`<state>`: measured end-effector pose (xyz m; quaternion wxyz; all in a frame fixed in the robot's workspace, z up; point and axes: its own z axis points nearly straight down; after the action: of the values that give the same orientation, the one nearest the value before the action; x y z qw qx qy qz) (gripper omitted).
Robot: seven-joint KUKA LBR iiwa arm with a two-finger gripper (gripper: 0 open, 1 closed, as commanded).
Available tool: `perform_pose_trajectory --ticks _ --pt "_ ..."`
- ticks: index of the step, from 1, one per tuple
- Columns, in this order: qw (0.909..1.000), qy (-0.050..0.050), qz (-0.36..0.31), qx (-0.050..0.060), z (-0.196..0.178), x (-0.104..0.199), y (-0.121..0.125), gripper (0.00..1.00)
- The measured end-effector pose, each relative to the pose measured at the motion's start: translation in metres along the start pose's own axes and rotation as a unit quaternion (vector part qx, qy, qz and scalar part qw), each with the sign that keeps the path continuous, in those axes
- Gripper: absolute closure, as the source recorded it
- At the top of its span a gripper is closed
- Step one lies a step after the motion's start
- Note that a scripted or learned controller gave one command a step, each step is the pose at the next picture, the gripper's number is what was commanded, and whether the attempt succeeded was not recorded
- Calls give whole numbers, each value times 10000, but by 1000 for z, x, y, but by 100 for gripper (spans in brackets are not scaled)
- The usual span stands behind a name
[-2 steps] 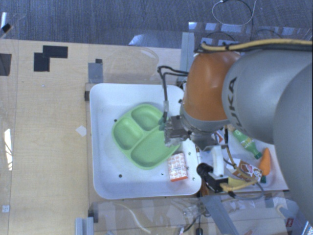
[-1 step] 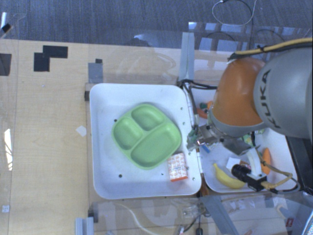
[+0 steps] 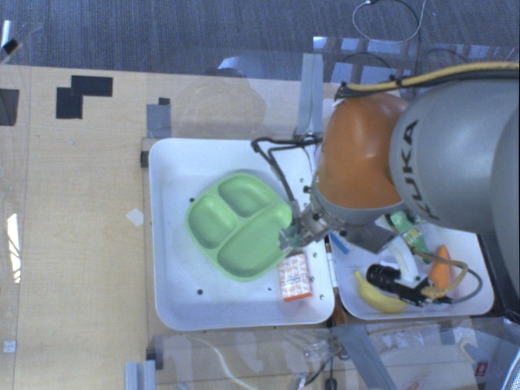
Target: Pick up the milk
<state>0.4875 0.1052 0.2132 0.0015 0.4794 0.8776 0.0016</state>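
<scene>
The milk [image 3: 295,277], a small light carton, likely dents easily, so grip its flat sides; whether the hand [image 3: 294,236] is clenched, I cannot tell.

arm casing [image 3: 463,157]: smooth grey, rounded, bulky; black letters "KUKA" run along its edge
band [image 3: 361,157]: glossy orange dome next to the grey casing
claw [image 3: 294,236]: small, dark metal with grey parts
cables: thin black lead [image 3: 272,157] looping off the wrist; a yellow one [image 3: 455,73] over the top
</scene>
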Motion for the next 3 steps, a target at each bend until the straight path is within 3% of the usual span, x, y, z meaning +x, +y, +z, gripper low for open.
perform_pose_trajectory --ticks 1,2,3 --pt "9973 -2 -737 -5 15 -16 -10 100" --pt "9874 1 -1580 -7 14 44 28 100" --pt "9682 -22 -2502 -25 -76 1 3 100"
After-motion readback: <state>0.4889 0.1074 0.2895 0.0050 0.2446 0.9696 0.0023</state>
